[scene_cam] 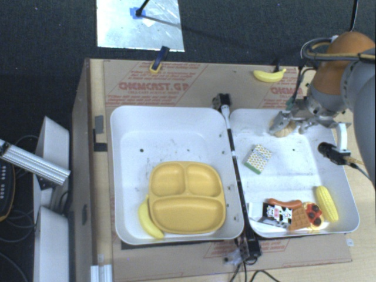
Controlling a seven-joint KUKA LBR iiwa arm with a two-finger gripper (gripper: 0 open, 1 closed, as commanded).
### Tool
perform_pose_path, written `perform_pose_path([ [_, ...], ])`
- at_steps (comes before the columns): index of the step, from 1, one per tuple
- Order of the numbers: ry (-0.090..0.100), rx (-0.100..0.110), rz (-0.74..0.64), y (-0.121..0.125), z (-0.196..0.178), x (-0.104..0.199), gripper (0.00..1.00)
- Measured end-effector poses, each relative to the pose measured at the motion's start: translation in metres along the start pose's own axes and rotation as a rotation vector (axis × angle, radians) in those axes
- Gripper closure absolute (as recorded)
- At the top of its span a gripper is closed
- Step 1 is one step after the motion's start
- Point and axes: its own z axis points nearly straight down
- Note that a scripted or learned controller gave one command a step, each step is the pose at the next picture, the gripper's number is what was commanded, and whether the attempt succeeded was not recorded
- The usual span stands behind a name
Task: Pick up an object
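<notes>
The divided plate [188, 196] lies in the left bin [126, 157]; the corn cob [326, 203] lies in the right bin [346, 216].

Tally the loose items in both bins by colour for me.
Yellow: 3 — divided plate, banana, corn cob
Green-patterned: 1 — small box
Multicoloured: 1 — food toy cluster
Total: 5

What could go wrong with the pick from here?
1. The gripper sits at the right bin's far rim, above a tan object that looks partly hidden; a grasp may miss it or strike the wall.
2. The checkered green-and-white block and yellow corn cob lie well away from it.
</notes>
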Motion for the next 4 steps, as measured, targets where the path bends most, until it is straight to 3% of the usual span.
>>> perform_pose_path([
  [1, 0.000, 0.000, 0.000, 0.000, 0.019, -0.014, 0.00],
  [2, 0.000, 0.015, -0.003, -0.003, 0.011, -0.014, 1.00],
  [4, -0.004, 0.010, -0.009, -0.001, -0.011, -0.015, 1.00],
])
